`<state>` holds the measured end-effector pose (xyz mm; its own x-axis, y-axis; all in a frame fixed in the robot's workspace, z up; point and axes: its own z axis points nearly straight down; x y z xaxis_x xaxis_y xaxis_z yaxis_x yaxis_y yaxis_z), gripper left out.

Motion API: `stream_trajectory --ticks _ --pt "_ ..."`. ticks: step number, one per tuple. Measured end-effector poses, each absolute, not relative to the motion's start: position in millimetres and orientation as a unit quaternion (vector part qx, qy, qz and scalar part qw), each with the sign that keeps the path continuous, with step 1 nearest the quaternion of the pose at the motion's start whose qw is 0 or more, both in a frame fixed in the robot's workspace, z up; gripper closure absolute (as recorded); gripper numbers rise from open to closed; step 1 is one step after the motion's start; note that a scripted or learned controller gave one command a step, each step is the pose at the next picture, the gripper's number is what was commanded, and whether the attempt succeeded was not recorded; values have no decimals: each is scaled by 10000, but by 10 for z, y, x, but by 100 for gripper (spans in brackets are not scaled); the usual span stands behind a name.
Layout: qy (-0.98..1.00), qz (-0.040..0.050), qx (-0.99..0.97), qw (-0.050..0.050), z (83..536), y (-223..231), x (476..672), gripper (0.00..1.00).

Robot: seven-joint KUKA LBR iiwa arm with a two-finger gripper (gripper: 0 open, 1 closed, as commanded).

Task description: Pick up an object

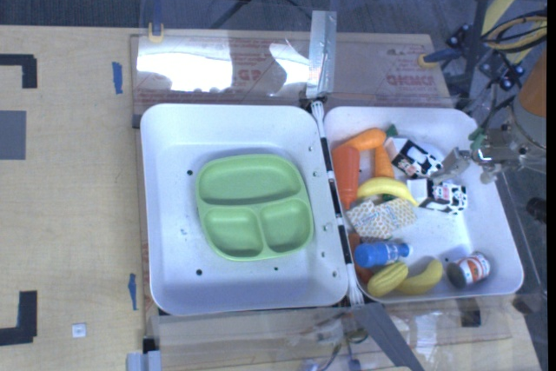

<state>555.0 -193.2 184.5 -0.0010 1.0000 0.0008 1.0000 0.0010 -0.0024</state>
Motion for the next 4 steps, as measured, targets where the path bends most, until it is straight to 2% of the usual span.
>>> stream_trajectory --ticks 1,2,3,4 --pt "-8373 1 -5468 13 1482 -1205 5875 0" --pt "-8851 -4 -4654 -8 1909 -532 5785 0" --pt "-8986 -1 -4387 7 1568 -1058 5750 0" --pt "-9023 -5 -4312 -14 1058 -1079 5995 0"
